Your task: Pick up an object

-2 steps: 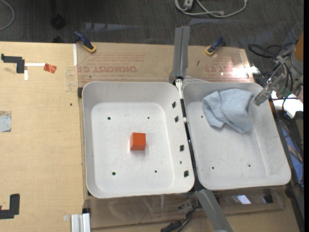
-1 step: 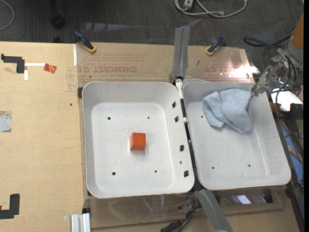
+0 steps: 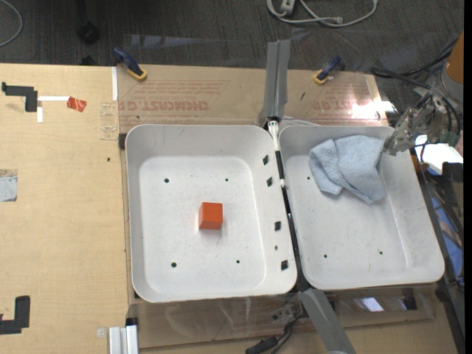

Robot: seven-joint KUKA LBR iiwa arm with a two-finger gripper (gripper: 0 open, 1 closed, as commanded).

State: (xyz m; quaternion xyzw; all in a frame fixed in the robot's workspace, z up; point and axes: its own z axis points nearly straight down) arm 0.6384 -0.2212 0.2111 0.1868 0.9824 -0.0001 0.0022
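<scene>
A small orange-red cube (image 3: 211, 216) lies near the middle of the left white bin (image 3: 147, 257). A crumpled blue-grey cloth (image 3: 345, 168) rests in the back half of the right white bin (image 3: 413, 257). My gripper (image 3: 396, 141) reaches in from the right and sits low over the right bin's back right corner, at the cloth's right edge. Whether it touches the cloth is not clear. Nothing is visibly lifted.
A raised rim with black clips (image 3: 280, 198) separates the two bins. Cardboard (image 3: 199, 98) lies behind them, held by two clamps (image 3: 130, 63). Cables (image 3: 435, 135) hang around the wrist at the right edge. A wooden board (image 3: 59, 212) covers the left.
</scene>
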